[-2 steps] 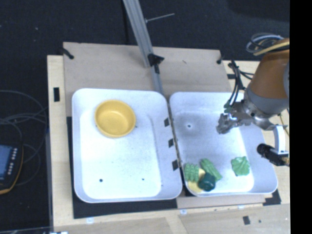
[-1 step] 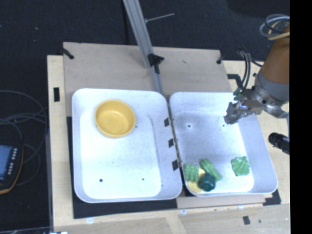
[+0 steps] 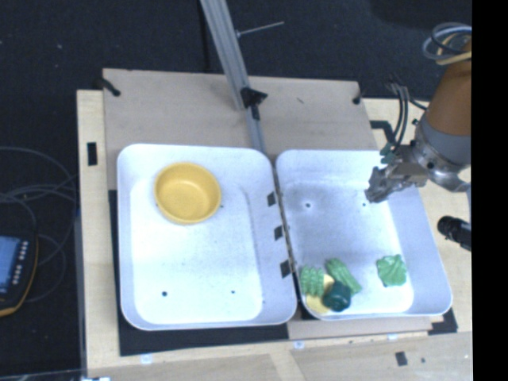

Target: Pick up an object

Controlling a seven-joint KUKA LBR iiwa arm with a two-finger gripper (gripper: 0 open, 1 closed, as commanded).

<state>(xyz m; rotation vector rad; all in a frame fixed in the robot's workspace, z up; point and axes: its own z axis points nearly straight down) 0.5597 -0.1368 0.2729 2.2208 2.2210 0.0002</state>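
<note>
My gripper hangs over the upper right part of the right bin, near its far right wall, with nothing seen between its fingers. Small green toys lie along that bin's near edge: a light green piece, a green leafy piece, a dark green round piece on something yellow, and another light green piece to the right. All lie well below the gripper in the view.
The left bin holds a yellow bowl in its upper left part. A grey metal pole slants in from the top and ends between the bins. A handheld device lies off the bench at the left.
</note>
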